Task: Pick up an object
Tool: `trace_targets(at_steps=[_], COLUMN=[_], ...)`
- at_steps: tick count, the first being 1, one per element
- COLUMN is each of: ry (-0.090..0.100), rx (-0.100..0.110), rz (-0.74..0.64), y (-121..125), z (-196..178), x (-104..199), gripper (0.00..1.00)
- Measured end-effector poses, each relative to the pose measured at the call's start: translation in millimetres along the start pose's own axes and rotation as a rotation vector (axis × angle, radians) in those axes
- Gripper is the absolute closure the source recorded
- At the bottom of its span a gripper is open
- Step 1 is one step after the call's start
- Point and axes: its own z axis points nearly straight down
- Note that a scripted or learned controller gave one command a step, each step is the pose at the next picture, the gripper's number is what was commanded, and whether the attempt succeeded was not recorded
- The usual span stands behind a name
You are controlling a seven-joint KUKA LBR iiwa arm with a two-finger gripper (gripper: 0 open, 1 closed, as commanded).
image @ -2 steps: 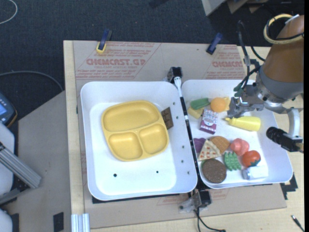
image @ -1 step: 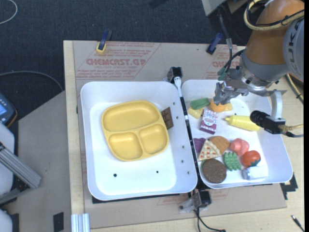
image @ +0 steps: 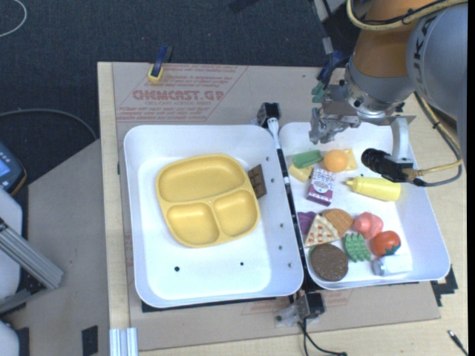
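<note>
My gripper (image: 323,133) hangs over the far left part of the right bin (image: 430,232), just above a green toy piece (image: 305,159) and an orange ball (image: 336,160). Nothing shows between its fingers. Below them lie a purple-and-white carton (image: 320,185), a yellow mustard bottle (image: 376,188), a pizza slice (image: 320,232), a bread roll (image: 338,218), a pink piece (image: 367,223), a tomato (image: 385,242), a green bumpy toy (image: 356,246) and a brown round cookie (image: 328,262).
The left bin (image: 141,199) holds a yellow divided plate (image: 208,199) and a small brown block (image: 257,181) at the plate's right rim. A black clamp (image: 268,114) sits at the far end of the wall between the bins.
</note>
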Motion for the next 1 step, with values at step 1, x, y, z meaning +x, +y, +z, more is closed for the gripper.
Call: trace_targets(at_steps=[1], ry=[0.0], rx=[0.002], rz=[0.001], y=[38.4], z=[23.9], x=[30.8], gripper=[1.0])
